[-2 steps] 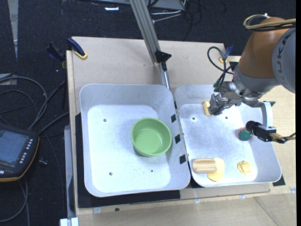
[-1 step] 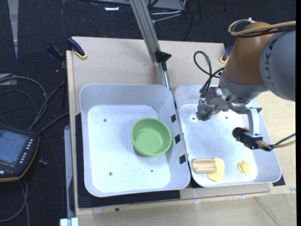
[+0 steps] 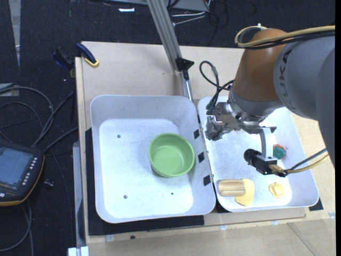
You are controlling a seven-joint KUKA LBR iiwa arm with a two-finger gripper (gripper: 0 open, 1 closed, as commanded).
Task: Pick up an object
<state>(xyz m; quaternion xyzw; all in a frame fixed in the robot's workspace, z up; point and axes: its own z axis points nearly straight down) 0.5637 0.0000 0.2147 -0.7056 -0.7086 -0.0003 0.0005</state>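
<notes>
My gripper point(image 3: 214, 128) hangs under the grey and orange wrist over the left part of the right bin point(image 3: 301, 193), close to the wall shared with the left bin. A tan roll-shaped object point(image 3: 230, 188) lies at the front of the right bin, touching a yellow piece point(image 3: 246, 198). A small yellow object point(image 3: 276, 189) sits to their right. A small green and red object point(image 3: 279, 151) rests farther back, partly behind the arm's cabling. A green bowl point(image 3: 171, 154) stands upright in the left bin point(image 3: 114, 143). Nothing visible sits at the gripper.
A slanted metal pole point(image 3: 166, 31) rises from behind the bins. A black connector with cable point(image 3: 258, 162) dangles from the arm over the right bin. A blue and yellow clamp point(image 3: 85, 53) lies at the bench's back left corner. A pendant point(image 3: 16, 169) sits off the bench at left.
</notes>
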